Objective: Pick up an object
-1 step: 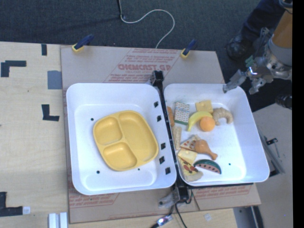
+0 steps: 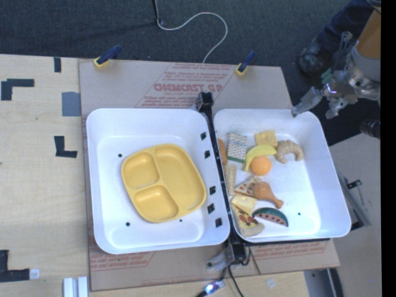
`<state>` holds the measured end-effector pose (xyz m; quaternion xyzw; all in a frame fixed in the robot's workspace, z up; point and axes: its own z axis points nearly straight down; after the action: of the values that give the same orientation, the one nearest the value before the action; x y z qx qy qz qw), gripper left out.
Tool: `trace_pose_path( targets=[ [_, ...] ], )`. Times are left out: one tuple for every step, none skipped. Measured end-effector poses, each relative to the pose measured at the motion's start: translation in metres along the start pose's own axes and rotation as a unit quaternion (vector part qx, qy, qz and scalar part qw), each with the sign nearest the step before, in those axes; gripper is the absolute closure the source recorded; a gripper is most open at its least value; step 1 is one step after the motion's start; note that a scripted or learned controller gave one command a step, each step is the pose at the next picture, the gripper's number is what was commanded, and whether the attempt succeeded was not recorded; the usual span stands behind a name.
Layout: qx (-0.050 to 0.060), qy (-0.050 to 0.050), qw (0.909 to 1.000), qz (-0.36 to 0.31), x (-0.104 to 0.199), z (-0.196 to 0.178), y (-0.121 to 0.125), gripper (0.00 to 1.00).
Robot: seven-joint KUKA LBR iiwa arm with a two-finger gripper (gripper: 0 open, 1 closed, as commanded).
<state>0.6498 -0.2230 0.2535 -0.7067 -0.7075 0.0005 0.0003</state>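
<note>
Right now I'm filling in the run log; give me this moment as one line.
gripper: open, above right bin far corner, holding nothing | toy food: clustered in the right bin | yellow tray: left bin | pick: not begun

The right shallow white bin (image 2: pixel 322 184) has bare floor along its right and near-right side. Its left half is crowded with small toy food pieces (image 2: pixel 255 181) packed close together, leaving little gap between them. In the left white bin (image 2: pixel 105 228), a yellow three-compartment plastic tray (image 2: pixel 163 182) covers the middle, with open floor all around.
</note>
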Motion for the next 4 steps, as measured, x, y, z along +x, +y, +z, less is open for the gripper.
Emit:
trace_pose_path(
  targets=[
    [0.002,0.000,1.0000,0.000,0.008,0.059,0.004,0.00],
    [0.003,0.000,1.0000,0.000,0.001,0.111,-0.002,0.00],
    [0.001,0.000,1.0000,-0.001,0.003,0.165,-0.003,0.00],
    [0.000,-0.001,1.0000,-0.001,0.003,0.152,-0.002,1.00]
  ],
)
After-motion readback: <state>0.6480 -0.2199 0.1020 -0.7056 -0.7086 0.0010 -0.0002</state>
